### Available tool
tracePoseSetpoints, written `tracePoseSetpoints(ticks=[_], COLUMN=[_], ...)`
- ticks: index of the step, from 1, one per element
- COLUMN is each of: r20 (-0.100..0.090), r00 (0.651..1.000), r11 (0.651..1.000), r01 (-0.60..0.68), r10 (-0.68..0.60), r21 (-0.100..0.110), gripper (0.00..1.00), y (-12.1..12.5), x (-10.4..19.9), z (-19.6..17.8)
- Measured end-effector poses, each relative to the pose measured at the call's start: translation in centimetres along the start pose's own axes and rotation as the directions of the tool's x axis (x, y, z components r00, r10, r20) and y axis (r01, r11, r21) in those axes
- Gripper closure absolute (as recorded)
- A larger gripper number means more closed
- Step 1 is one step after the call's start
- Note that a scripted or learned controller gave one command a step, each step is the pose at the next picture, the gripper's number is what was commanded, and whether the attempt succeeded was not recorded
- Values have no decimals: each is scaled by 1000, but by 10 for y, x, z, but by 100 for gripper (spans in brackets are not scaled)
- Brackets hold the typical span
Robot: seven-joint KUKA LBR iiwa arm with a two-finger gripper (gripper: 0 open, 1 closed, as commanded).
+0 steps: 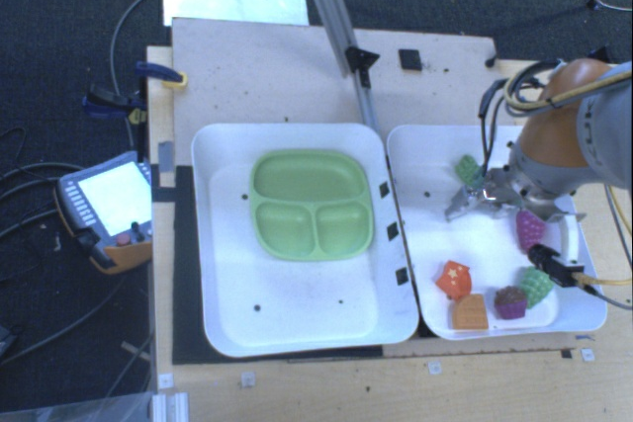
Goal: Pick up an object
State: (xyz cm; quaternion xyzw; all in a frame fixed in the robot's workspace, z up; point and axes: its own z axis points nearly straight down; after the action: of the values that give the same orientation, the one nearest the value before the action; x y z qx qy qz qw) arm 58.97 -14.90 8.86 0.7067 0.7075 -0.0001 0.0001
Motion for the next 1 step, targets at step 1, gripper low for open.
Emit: tracePoseSetpoints(ticks=[1], r20=[1], r00=[1000], r11=[1000], r01=[0], r10=[0], r21=[-5], gripper=[100], y=[1], x=[0], z=[-13])
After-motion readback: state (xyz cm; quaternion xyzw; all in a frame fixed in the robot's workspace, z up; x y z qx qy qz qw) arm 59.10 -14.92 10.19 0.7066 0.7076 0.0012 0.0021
